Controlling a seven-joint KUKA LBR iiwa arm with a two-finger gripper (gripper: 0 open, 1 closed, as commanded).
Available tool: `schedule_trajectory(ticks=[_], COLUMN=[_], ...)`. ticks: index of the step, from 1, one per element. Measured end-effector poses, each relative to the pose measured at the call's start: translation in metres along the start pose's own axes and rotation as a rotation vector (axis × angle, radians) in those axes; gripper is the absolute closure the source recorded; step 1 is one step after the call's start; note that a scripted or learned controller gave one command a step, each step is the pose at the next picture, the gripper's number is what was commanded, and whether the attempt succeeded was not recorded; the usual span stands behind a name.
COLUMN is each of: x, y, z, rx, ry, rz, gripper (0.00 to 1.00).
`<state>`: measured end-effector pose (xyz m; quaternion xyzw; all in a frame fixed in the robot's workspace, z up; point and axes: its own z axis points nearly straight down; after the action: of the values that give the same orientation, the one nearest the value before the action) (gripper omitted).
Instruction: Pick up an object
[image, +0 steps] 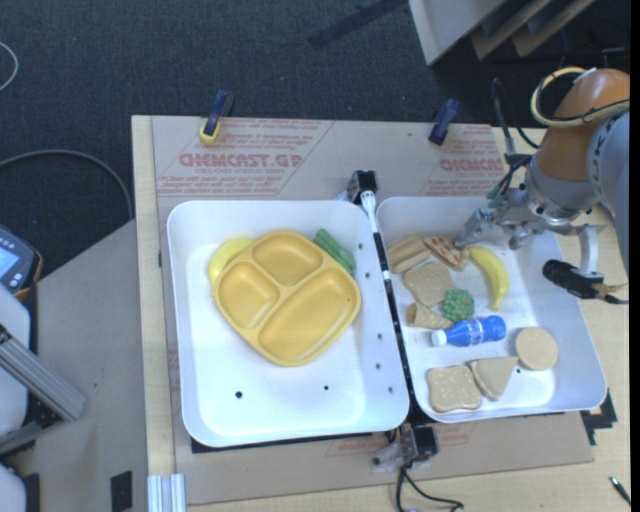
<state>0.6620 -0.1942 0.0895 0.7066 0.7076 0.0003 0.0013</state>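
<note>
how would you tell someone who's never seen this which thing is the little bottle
Look in the right white bin, the one crowded with toy food. Near its middle lies a small blue bottle on its side, white cap pointing left, just below the green broccoli. It is the only blue thing among tan bread slices and a yellow banana.

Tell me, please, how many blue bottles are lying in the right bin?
1. The blue bottle lies on its side near the middle of the right bin, just below the green broccoli piece; others could be hidden under the arm.
</note>
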Motion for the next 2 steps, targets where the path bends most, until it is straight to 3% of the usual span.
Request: schedule_trajectory(ticks=[1, 2], x=[0.001, 0.001], y=[0.002, 0.009], z=[-0.013, -0.078], rx=[-0.006, -0.007], ry=[0.0, -0.002], rz=[-0.002, 0.0], gripper=[1.0, 1.0])
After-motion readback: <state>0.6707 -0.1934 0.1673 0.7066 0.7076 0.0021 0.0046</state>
